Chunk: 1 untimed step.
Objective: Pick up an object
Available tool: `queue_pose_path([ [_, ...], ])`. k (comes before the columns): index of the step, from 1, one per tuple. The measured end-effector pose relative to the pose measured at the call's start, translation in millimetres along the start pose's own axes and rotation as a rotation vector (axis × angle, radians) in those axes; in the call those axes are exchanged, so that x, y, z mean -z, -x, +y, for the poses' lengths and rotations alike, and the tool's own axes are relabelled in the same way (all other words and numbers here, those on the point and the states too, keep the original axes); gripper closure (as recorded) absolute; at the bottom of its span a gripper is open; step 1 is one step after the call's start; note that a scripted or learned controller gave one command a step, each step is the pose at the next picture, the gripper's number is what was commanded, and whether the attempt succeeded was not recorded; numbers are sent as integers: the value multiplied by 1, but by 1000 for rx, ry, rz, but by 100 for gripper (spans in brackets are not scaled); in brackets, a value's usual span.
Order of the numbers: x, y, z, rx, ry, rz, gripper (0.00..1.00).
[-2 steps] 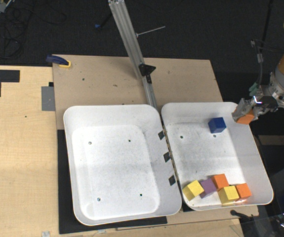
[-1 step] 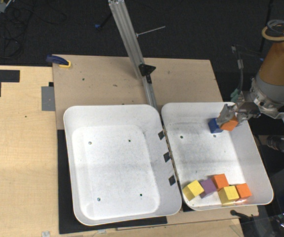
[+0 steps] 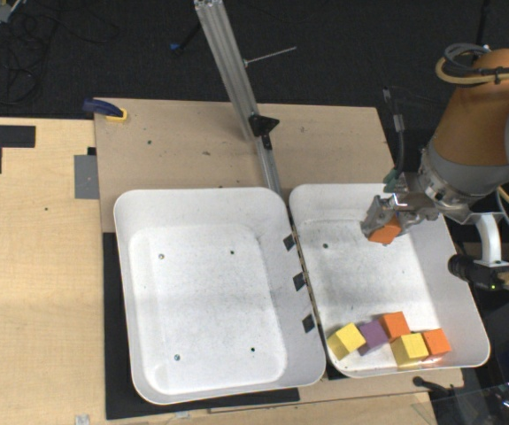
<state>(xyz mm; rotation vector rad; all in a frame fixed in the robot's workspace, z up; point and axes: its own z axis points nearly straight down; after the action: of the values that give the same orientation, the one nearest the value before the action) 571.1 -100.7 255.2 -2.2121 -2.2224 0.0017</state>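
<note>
My gripper (image 3: 383, 222) hangs over the upper right part of the right bin (image 3: 351, 211). An orange block (image 3: 384, 233) sits between its fingers, raised above the bin floor, so the gripper is shut on it. At the bin's near edge lies a cluster of blocks: a yellow one (image 3: 347, 338), a purple one (image 3: 374, 333), an orange one (image 3: 396, 324), another yellow one (image 3: 409, 349) and another orange one (image 3: 435, 342).
The left bin (image 3: 148, 228) lies beside the right one, with black clips (image 3: 298, 280) along the shared edge. A metal rail (image 3: 236, 78) slants up from behind the bins. The grey arm with its orange band (image 3: 475, 122) fills the right side.
</note>
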Motion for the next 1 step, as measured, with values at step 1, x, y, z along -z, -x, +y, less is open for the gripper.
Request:
queue_pose_path([
  [1, 2, -53, -11, 0, -1, 0, 100],
])
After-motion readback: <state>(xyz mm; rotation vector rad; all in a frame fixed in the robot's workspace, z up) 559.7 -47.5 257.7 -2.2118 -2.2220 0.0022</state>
